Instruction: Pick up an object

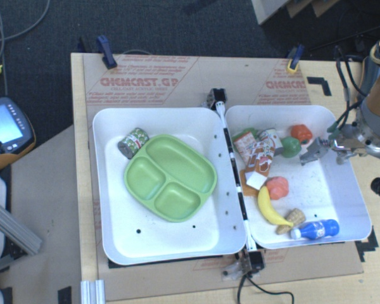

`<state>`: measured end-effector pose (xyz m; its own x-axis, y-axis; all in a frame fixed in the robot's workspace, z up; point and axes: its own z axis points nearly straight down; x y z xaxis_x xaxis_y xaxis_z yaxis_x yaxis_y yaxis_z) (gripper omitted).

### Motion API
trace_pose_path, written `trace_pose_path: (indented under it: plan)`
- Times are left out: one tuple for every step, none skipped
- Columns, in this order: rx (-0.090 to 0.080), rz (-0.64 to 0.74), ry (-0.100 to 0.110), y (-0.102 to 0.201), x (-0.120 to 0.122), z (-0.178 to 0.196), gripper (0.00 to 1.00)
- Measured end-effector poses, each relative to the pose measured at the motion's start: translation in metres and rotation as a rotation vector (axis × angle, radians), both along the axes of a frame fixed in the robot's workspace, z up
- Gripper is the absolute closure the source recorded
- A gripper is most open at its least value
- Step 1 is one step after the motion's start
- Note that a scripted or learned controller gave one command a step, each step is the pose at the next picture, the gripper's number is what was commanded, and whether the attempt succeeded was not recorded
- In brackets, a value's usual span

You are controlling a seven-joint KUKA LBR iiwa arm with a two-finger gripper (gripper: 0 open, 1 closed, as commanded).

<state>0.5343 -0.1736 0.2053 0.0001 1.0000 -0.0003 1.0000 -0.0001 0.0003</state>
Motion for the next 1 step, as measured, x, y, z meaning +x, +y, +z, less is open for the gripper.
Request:
trace_pose_path:
  plan:
    - [-0.002, 0.005, -0.007, -0.0137, 0.1202, -0.1219, 0.00]
